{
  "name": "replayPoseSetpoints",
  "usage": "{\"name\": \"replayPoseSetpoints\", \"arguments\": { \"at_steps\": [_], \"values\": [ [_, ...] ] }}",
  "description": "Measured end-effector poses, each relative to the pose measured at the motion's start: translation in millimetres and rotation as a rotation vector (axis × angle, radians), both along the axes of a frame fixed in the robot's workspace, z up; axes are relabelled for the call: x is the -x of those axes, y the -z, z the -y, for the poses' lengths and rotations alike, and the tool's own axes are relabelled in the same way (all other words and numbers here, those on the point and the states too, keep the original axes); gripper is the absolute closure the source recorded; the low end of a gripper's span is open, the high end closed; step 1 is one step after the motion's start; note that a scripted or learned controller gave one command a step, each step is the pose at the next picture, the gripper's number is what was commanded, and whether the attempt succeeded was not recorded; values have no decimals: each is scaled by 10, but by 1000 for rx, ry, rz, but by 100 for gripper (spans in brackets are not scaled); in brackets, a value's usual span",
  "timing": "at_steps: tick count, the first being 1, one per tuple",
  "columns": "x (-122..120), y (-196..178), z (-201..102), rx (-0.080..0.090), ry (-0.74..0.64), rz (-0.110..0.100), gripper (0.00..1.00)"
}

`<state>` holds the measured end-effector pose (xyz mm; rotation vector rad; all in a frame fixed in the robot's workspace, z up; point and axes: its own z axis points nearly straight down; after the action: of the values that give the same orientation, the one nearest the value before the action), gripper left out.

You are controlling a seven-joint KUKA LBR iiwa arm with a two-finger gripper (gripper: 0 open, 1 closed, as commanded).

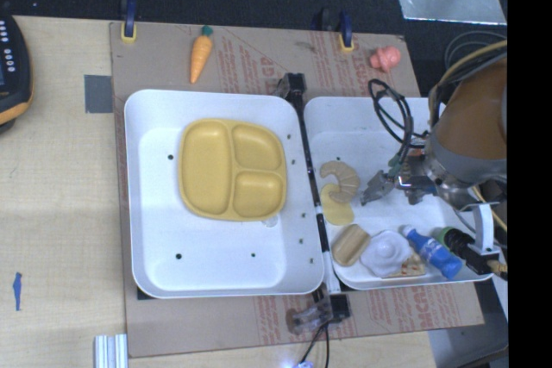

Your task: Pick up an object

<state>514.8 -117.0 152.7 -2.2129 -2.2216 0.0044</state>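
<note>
Since my pincer (379,188) hangs with its fingers spread and nothing in them just right of the tan croissant (339,177) in the right bin (345,118), I'd guess it's light, stiff plastic; pinch its middle.

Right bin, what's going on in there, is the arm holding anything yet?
Gripper low in the right bin, nothing seen between the jaws. Croissant just to the view's left, untouched. Blue bottle and white cup crowd the near corner.

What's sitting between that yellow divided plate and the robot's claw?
In the camera view, a tan croissant-shaped toy lies between the yellow plate and the gripper, just past the bins' shared edge, with white bin floor around it.
</note>
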Motion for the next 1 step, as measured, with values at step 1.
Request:
{"name": "replayPoseSetpoints", "arguments": {
  "at_steps": [1],
  "values": [
    [-641,532,1003,8,4,8,0]
  ]
}}
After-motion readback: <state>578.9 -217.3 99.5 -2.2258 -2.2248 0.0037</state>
